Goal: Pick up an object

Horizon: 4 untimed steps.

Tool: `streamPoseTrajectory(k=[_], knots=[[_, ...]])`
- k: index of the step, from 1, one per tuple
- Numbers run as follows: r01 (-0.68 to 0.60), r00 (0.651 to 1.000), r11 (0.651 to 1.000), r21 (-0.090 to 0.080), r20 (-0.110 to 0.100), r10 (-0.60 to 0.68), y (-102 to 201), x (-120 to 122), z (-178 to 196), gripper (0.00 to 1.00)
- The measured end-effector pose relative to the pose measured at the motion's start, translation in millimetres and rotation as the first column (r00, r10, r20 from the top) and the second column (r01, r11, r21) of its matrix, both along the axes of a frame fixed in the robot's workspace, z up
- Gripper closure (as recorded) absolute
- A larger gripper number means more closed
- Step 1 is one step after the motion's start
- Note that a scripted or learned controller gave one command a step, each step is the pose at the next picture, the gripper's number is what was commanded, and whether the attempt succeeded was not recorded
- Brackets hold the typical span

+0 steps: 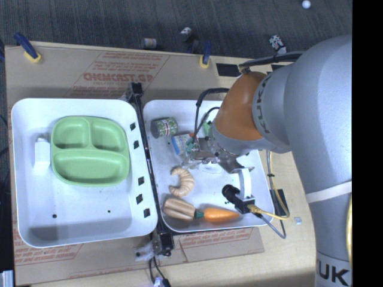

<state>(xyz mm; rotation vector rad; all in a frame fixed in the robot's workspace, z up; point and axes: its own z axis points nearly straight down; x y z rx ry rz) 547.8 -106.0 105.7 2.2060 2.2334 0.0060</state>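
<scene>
My gripper (200, 154) hangs low over the middle of the right bin (257, 178), under the orange band of the arm. Just to its left, touching or nearly touching it, lies a small clear and blue packet (181, 143). A green can (164, 126) lies on its side at the bin's far left corner. A tan croissant (182, 181) sits below the gripper. At the near edge, a beige bread piece (178, 208) lies end to end with an orange carrot (220, 215). The wrist hides the bin's far right part.
The left bin (24, 220) holds a green divided plate (90, 149) and a small white object (42, 154) by its left wall. A black cable fitting (234, 198) sticks out over the right bin near the carrot. Black clips join the two bins.
</scene>
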Motion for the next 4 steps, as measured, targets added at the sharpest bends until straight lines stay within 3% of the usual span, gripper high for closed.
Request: streamPoseTrajectory(k=[1, 2, 3, 4], knots=[[0.008, 1.000, 1.000, -0.002, -0.005, -0.008, -44, -39, 93, 1.00], [0.006, 1.000, 1.000, -0.001, -0.007, -0.006, -50, -71, 71, 1.00], [0.008, 1.000, 1.000, -0.004, -0.001, -0.008, -88, -70, 157, 1.00], [0.007, 1.000, 1.000, -0.001, -0.007, -0.007, -105, -71, 112, 1.00]])
